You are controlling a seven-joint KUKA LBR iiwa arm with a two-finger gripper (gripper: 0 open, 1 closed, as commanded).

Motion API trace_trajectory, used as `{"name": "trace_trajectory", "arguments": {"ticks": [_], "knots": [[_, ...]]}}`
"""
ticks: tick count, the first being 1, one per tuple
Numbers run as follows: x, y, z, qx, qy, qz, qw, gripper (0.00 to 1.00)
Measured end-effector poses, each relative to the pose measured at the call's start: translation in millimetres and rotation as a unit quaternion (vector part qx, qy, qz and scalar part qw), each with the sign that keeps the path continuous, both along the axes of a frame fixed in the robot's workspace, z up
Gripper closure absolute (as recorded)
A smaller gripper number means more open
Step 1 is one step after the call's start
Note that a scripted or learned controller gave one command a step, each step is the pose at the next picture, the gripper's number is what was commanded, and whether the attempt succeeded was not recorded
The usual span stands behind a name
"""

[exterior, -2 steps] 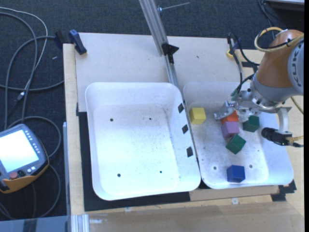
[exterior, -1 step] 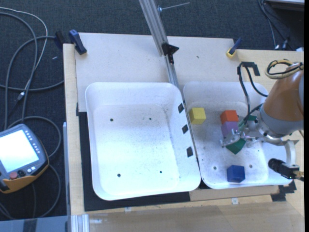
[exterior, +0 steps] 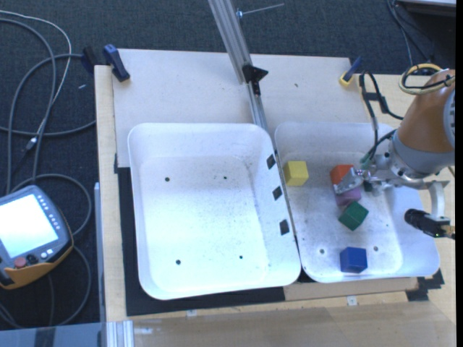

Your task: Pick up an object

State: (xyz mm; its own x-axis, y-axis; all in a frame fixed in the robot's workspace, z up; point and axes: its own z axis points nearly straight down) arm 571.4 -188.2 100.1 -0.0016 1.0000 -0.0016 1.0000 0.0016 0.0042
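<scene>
camera view: fingers [exterior: 354, 181] by orange block [exterior: 341, 173], gap unclear.

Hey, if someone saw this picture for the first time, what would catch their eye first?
Probably the bright blocks in the right bin: a yellow block near its left wall, a blue block at the front, and an orange block, purple block and green block bunched mid-bin. The arm leans in from the right, its claw at that bunch.

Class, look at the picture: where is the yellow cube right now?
The yellow cube sits in the right bin, near its upper left corner by the divider, well left of the orange block and the gripper.
</scene>
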Motion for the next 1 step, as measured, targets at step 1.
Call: {"name": "trace_trajectory", "arguments": {"ticks": [1], "knots": [[-49.1,21.1,-0.7,0.0028,0.005,-0.001,1.0,0.0]]}}
